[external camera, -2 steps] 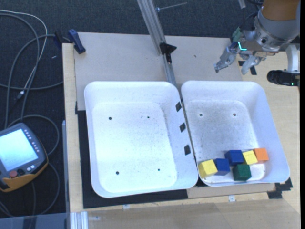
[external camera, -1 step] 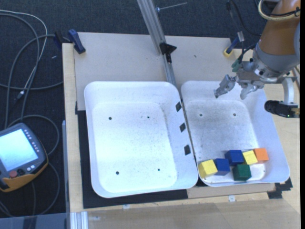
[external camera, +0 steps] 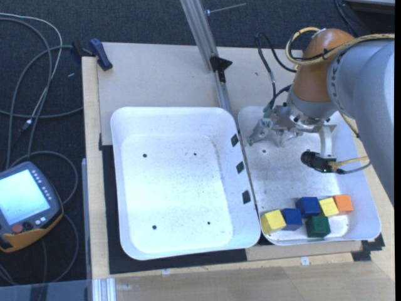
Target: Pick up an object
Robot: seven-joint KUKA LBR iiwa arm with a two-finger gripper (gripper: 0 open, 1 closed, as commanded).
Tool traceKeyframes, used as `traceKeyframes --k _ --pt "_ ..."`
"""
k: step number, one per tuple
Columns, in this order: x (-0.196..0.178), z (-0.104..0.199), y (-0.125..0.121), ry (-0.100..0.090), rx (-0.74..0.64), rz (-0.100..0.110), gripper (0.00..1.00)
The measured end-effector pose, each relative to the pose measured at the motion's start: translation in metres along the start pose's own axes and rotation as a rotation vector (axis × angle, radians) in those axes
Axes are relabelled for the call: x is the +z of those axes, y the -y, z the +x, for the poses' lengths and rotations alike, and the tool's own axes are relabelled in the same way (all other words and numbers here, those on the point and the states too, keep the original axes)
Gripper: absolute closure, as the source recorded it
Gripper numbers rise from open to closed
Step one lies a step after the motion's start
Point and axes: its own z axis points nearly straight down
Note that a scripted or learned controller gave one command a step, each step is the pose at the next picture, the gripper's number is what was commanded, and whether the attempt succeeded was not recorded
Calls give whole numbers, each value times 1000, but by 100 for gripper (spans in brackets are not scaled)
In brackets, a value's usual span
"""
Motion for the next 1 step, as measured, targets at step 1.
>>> traceKeyframes --k 1 --pt "-17 -1 -3 1 2 -11 100"
